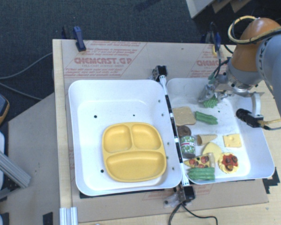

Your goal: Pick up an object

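Gripper [210, 96] sits low over the far end of the right bin [261, 165], at about 1 o'clock in frame; can't tell its state at this angle. Left to right: yellow divided plate [133, 151] lies flat in the left bin [86, 97], likely a drop target. Toy food is clustered in the right bin near the divider, within arm reach. A small green piece [210, 102] is touching or right under the gripper tip, probably the pick target. Green bean pod [205, 117] lies just beside at 6 o'clock from the gripper. Cheese slice [232, 140] is farther off at 5 o'clock.
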Controlling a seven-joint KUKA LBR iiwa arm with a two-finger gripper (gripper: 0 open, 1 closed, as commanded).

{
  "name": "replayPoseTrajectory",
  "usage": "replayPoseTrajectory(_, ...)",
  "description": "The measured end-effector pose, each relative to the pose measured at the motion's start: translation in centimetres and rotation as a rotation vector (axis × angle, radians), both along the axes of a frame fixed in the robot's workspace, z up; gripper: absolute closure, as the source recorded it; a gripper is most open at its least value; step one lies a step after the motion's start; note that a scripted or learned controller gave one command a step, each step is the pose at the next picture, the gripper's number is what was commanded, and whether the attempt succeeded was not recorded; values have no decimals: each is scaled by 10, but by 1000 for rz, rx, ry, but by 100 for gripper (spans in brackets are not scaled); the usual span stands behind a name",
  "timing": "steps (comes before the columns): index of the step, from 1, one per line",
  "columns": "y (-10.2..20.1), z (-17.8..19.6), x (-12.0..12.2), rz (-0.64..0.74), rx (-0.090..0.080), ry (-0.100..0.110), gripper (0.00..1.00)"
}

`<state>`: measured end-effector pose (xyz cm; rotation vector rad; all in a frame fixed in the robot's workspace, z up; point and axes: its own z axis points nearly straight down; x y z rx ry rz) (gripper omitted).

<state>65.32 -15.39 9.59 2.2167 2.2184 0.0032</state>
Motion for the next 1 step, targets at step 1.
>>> replayPoseTrajectory(1, 73, 96, 16, 7, 3, -4, 100)
